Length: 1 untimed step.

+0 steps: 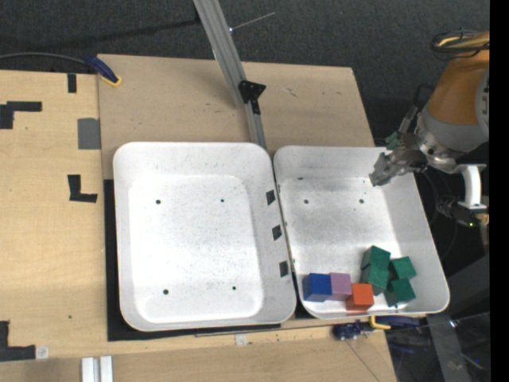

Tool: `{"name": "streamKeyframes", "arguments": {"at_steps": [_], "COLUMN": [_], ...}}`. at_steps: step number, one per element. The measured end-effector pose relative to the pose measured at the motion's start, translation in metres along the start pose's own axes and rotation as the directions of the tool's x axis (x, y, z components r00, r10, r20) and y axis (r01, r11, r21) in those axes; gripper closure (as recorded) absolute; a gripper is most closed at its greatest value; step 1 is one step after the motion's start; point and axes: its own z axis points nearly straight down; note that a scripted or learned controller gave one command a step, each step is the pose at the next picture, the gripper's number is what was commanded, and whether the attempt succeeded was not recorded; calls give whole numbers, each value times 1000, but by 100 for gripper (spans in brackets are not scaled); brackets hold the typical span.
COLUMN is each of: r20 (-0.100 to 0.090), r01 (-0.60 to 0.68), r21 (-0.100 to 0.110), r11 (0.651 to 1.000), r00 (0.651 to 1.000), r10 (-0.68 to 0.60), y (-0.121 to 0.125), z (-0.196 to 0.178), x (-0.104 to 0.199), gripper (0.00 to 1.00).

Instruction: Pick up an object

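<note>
reaching from three o'clock, the gripper (pixel 382 173) hovers over the right bin (pixel 334 205); opening unclear. aim for the orange block (pixel 362 294) at five o'clock.

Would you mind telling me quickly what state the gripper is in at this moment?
Gripper: cannot be told; it sits above the upper right part of the right bin, away from the blocks in the bin's lower corner.
</note>
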Motion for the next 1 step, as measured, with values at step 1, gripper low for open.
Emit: {"name": "streamKeyframes", "arguments": {"at_steps": [1], "r20": [0], "r01": [2], "r21": [-1], "r11": [1000], "r00": [1000], "r10": [-2], "y": [0], "z": [-43], "x": [3], "gripper": [100]}}
